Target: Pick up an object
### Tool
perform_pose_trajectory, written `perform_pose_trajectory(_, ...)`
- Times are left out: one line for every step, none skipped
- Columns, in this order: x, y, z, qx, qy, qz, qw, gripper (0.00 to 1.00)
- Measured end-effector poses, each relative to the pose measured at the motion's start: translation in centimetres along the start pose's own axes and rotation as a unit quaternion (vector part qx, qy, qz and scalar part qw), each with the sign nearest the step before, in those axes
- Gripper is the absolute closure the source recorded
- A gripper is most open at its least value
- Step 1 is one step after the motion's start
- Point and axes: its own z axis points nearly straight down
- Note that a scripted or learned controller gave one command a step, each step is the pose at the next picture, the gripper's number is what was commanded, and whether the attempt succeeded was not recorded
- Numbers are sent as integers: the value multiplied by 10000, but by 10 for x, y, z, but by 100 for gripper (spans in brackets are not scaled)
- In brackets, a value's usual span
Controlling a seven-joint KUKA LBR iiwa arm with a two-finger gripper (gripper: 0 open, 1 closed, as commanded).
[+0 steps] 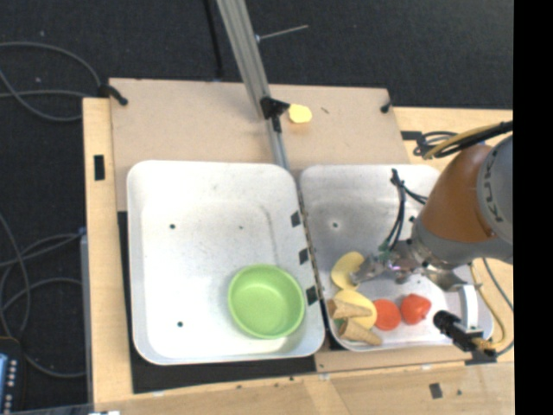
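Banana slice (346, 267), pale yellow, lies in the right bin (346, 197) toward its near edge, just left of the gripper (373, 269), which hangs low beside it. Whether anything sits between the tool's tips cannot be told from this slanted view. Nearer the rim lie more yellow pieces (355, 309) and two red tomatoes (402, 311). A green bowl (265, 300) rests in the left bin (173, 232). Judging by the pose, the grasp attempt is underway; next comes a firm closing and straight lift.
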Motion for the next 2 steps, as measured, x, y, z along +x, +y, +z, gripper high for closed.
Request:
perform_pose_trajectory(0,2,-12,-27,12,30,10000,100)
perform_pose_trajectory(6,-4,-65,-24,11,-27,10000,100)
